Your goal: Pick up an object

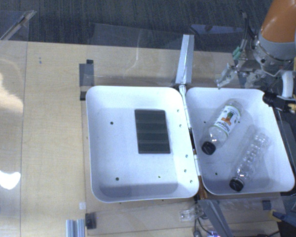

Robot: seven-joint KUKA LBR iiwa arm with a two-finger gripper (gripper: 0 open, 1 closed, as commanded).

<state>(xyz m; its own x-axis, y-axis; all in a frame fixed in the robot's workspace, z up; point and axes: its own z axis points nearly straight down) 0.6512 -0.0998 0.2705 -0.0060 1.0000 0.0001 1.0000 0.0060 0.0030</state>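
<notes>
The jaws [235, 72] hang above the far rim of the right bin [281, 132]; they are small and blurred, so I cannot tell whether they are apart. The arm [281, 19] is cut off at the picture's top right corner. In this bin lie a labelled bottle [223, 126] and a clear bottle [249, 157], hard to make out. The left bin [103, 132] holds a dark flat block [152, 131] with free room around.

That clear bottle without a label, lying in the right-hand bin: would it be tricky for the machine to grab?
Probably somewhat. The clear bottle lies on its side and looks round, so a nudge might roll it across the right bin. It seems see-through and empty, so likely light, and thin walls may squash. Its ribbed body could help the gripper hold it.
</notes>
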